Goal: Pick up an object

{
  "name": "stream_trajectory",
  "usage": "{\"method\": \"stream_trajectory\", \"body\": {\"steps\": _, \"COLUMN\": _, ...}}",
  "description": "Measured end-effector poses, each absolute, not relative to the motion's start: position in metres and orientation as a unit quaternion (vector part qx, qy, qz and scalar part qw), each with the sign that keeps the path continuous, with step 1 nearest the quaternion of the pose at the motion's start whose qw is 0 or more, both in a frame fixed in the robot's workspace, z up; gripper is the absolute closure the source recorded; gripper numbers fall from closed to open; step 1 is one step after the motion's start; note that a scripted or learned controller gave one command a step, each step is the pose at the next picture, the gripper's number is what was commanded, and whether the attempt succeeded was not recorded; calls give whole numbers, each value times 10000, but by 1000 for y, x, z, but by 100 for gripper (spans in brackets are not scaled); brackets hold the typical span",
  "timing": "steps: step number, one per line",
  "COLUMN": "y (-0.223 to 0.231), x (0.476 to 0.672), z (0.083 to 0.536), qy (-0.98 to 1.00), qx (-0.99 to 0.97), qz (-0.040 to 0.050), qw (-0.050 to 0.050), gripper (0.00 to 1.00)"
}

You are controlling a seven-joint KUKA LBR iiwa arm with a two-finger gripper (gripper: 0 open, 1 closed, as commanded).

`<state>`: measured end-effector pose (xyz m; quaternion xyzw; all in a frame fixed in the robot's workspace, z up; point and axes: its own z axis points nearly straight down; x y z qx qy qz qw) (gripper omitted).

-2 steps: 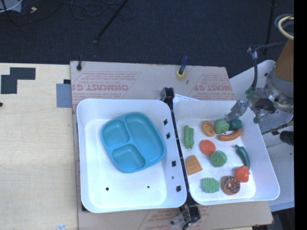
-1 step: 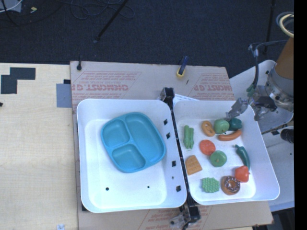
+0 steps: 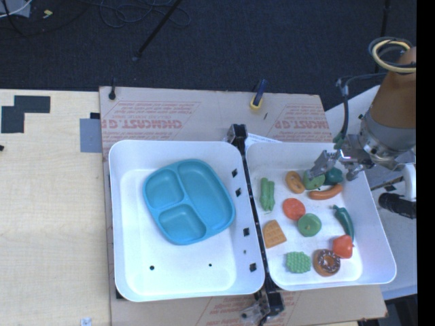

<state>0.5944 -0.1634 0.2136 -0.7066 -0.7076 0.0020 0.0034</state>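
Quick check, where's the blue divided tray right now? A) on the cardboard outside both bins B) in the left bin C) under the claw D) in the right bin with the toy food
B: the blue divided tray lies flat in the left bin, while the toy food sits in the right bin, where the claw is.

i see the bench (image 3: 47,202), a pale wood surface, with a brown cardboard sheet (image 3: 177,117) laid flat on it, printed with red lettering. on the cardboard sit two shallow white bins touching side by side: the left bin (image 3: 129,270) holds a blue divided plate, and the right bin (image 3: 377,263) holds small toy foods. a yellow and blue clamp (image 3: 257,96) grips the cardboard's far edge, and dark grey patches (image 3: 27,111) mark the bench top at the left.
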Motion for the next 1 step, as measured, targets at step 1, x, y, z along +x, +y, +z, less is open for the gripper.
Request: {"method": "stream_trajectory", "body": {"steps": 1, "y": -164, "x": 589, "z": 169, "qy": -7074, "qx": -7068, "qz": 20, "qw": 35, "gripper": 0}}
